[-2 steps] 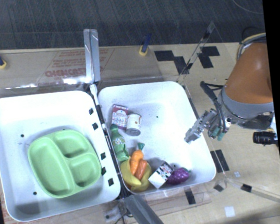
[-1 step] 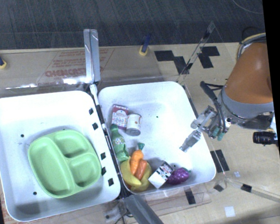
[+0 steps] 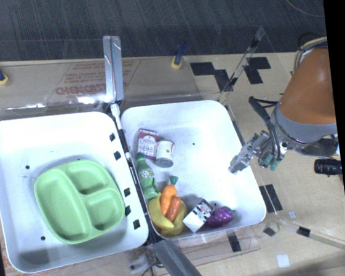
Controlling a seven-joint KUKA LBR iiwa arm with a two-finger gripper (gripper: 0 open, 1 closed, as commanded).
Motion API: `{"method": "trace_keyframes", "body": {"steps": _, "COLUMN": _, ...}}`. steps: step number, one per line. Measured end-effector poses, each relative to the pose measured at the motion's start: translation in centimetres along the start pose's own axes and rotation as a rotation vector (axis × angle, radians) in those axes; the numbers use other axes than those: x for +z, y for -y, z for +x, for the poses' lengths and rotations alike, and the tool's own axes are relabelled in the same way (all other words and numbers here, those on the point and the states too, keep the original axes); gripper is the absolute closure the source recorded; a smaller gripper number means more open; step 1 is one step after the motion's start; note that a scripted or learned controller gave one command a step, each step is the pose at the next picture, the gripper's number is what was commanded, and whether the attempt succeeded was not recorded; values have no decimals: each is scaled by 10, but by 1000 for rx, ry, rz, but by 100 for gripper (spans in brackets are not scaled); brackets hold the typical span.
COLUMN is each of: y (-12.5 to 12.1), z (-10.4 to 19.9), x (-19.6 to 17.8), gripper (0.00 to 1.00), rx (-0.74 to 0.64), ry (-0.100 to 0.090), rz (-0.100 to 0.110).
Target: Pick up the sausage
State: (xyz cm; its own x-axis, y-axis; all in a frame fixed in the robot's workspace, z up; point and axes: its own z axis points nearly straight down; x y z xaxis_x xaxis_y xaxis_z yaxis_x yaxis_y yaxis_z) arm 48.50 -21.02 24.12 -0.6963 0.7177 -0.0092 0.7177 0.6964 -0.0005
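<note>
In the right bin's (image 3: 236, 127) near left corner the orange-red sausage (image 3: 176, 210) lies against a carrot (image 3: 168, 196), on a yellow fruit (image 3: 160, 223). Farther and right, the jaws hang over that bin's right rim; whether they are wide or narrow cannot be told.

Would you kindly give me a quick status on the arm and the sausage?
Gripper at right bin's right edge, holding nothing. Sausage not identifiable among toys piled at bin's left side. Can, carrot, purple grapes crowd there.
</note>
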Motion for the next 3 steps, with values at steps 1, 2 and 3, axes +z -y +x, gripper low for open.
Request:
{"method": "trace_keyframes", "body": {"steps": 1, "y": 0, "z": 0, "x": 0, "gripper": 0, "rx": 0, "ry": 0, "rz": 0}}
{"method": "trace_keyframes", "body": {"steps": 2, "y": -12, "z": -13, "x": -31, "gripper": 0, "rx": 271, "ry": -8, "rz": 1}}
{"method": "trace_keyframes", "body": {"steps": 3, "y": -13, "z": -13, "x": -41, "gripper": 100, "rx": 266, "ry": -7, "rz": 2}}
